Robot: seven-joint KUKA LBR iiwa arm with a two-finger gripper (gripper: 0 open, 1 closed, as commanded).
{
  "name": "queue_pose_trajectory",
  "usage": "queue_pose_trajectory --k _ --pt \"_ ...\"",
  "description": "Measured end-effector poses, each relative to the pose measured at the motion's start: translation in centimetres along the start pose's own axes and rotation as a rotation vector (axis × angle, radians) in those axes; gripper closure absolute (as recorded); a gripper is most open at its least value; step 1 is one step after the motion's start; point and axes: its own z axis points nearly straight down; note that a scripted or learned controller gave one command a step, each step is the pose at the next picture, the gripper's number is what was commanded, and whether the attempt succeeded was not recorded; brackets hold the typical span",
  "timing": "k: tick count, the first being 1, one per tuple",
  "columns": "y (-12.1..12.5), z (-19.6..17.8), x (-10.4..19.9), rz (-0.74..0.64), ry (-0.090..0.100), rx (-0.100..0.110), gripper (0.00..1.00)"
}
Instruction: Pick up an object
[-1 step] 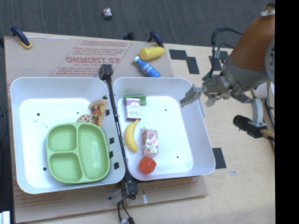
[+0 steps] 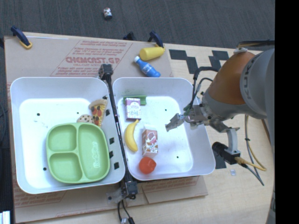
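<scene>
KUKA iiwa arm, grey with orange band, two-finger hand

Arm [image 2: 254,85]: rounded, smooth grey casing; broad glossy orange band [image 2: 229,80] above the wrist, curved like a dome. Wrist section: darker grey metal, cluttered with small fittings. Hand [image 2: 174,123]: grey metal, compact, angular outline. Cables: thin black leads looped along the wrist; further dark and yellowish leads trailing beneath the arm. Black bracket-like part [image 2: 226,153] with pale grey stem under the wrist. Markings: none legible.

Left bin [image 2: 18,125] holds a tray [image 2: 77,152] with pizza [image 2: 98,111] behind; right bin [image 2: 201,153] holds banana [image 2: 131,135], two cartons [image 2: 150,141] and tomato [image 2: 147,165].
</scene>
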Motion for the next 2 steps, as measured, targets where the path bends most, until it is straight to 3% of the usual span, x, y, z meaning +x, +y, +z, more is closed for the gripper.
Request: queue_pose_trajectory --k 1,2 --pt "-1.9 6.5 -0.9 -0.001 0.000 -0.001 0.00" --pt "-1.8 5.5 -0.9 -0.007 -0.001 0.000 1.00"
